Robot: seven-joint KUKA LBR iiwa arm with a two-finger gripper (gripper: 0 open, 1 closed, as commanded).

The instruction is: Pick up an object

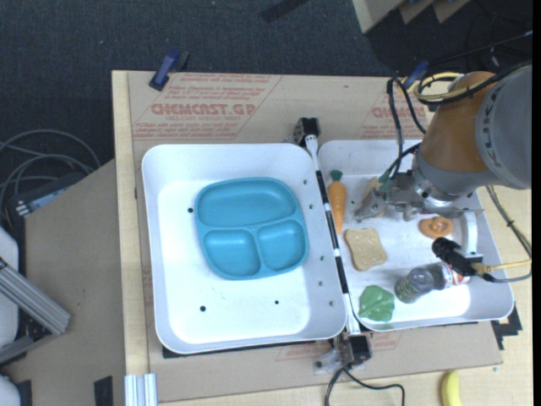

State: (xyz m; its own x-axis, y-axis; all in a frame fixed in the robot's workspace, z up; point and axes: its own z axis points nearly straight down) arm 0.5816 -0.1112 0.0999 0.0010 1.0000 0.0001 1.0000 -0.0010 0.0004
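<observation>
- Landmark: the slice of toast [365, 248], a tan square lying flat near the middle of the right-hand bin [486, 307].
- The gripper [372, 201] hangs just up from the toast, its metal fingers low over the bin floor; whether they are spread or closed cannot be told at this slant, and nothing is seen between them.
- The carrot [337, 203] lies left of the toast, along the bin's left wall, stalk end away from the toast.
- The green leafy piece [376, 303] rests below the toast; a small bottle [420, 281] lies on its side to the toast's lower right; an orange ring-shaped piece [436, 226] sits to the toast's right.
- The blue divided plate [251, 227] lies well left of the toast, in the left-hand bin [169, 303].
- Handling (judgement): the toast looks like a light, stiff toy, thin and flat; its edges offer the only purchase, so the fingers should straddle two opposite sides.
- The carrot is nearest the fingers; being tapered and probably smooth, it would be best taken across its thick middle.
</observation>
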